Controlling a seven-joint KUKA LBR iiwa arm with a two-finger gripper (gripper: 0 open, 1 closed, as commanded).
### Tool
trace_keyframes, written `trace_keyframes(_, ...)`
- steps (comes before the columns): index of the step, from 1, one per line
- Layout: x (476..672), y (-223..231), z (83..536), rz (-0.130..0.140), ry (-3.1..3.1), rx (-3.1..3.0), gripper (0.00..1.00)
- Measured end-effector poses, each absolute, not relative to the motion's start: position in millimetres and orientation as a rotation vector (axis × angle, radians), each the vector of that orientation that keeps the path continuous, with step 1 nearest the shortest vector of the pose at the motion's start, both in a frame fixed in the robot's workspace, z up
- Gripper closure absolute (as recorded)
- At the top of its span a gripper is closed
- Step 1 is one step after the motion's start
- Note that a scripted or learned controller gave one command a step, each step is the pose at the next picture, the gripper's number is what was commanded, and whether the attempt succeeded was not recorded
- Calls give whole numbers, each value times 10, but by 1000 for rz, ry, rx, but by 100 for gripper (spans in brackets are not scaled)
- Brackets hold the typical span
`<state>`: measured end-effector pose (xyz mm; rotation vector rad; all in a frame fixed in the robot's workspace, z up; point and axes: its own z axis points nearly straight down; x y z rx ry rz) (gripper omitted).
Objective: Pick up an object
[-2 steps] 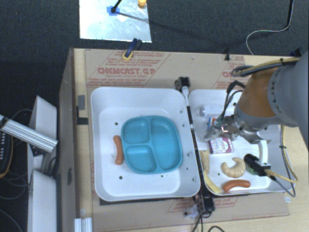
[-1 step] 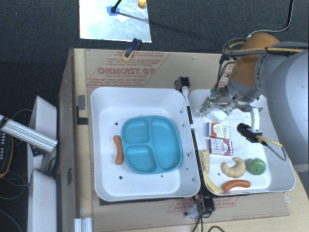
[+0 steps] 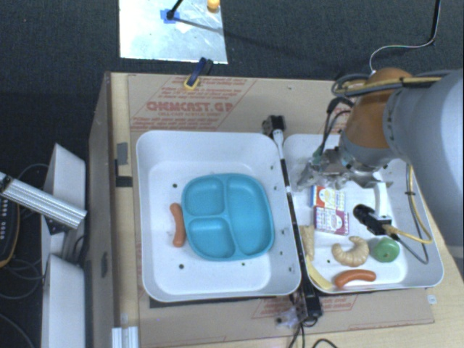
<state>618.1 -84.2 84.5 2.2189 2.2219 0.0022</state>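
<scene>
I have the gripper [image 3: 326,169] low in the right bin [image 3: 433,267]; finger state: can't tell. Pink carton [image 3: 330,209] lies just below it, croissant [image 3: 351,251] further on. Approach step; next needs descent centred over carton.

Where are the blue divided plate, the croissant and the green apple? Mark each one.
blue divided plate [image 3: 227,216]: camera view, on the ridge between its compartments.
croissant [image 3: 351,250]: camera view, on the middle of its curved body.
green apple [image 3: 386,249]: camera view, on its rounded top.
</scene>
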Motion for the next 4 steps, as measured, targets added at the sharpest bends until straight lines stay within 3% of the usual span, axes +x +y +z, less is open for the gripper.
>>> trace_keyframes(1, 6692, -1146, 851, 2, 2223, 2215, 0)
trace_keyframes(2, 5930, -1135, 1025, 1, 2222, 2218, 0)
trace_keyframes(3, 5461, -1222, 873, 9, 2218, 2214, 0)
trace_keyframes(4, 5633, -977, 845, 2, 2224, 2217, 0)
